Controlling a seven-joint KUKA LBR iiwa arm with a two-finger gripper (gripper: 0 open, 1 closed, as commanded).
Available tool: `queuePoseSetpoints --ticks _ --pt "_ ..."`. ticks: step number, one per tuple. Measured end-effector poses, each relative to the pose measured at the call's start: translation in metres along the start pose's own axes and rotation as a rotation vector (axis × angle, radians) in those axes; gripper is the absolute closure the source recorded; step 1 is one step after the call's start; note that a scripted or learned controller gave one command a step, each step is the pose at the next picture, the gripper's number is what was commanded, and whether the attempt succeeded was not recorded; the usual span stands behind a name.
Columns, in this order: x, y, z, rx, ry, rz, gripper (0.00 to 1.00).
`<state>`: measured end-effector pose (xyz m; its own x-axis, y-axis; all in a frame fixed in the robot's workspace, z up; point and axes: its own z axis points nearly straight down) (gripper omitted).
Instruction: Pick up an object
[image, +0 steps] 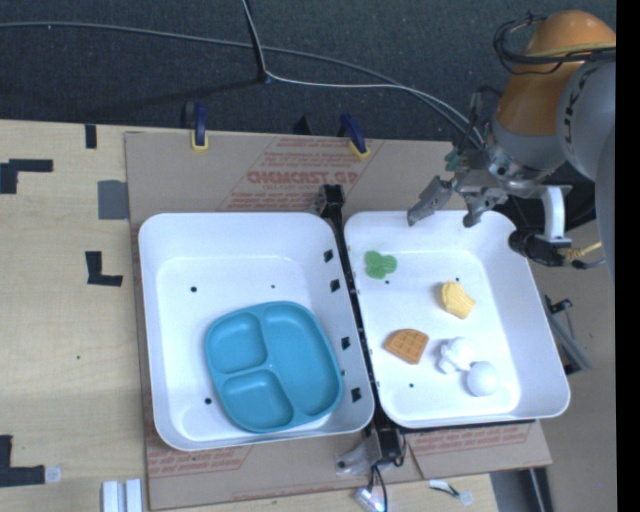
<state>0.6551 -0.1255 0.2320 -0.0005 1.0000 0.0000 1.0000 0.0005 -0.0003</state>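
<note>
Four small objects lie in the right bin (500, 235), any of which could be picked. A green, lumpy piece (380, 264) sits near the bin's upper left corner, close to the divider between the two bins. A yellow wedge-shaped piece (457, 298) lies toward the middle right. Below and left of it rests an orange-brown waffle-like piece (407, 345). At the lower right, a white object (468, 368) made of a knobbly part and a rounder ball-like part lies close to the bin's front wall. All four are apart from one another and rest on the bin floor.

The gripper (445, 208) hangs over the far edge of the right bin, above and to the right of the green piece. Its two fingers are spread apart with nothing between them, and none of the objects touches it. The grey arm with its orange band (545, 75) reaches in from the upper right.

The left bin (180, 250) holds a blue divided plate (272, 366) with three compartments, lying toward its front. Both bins stand on a cardboard sheet (270, 170) clipped at its far edge by two clamps (199, 128).
</note>
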Motion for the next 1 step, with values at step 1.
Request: queuePoseSetpoints --ticks 1 --pt "0.0501 -0.0478 0.0350 0.004 0.001 -0.003 0.00"
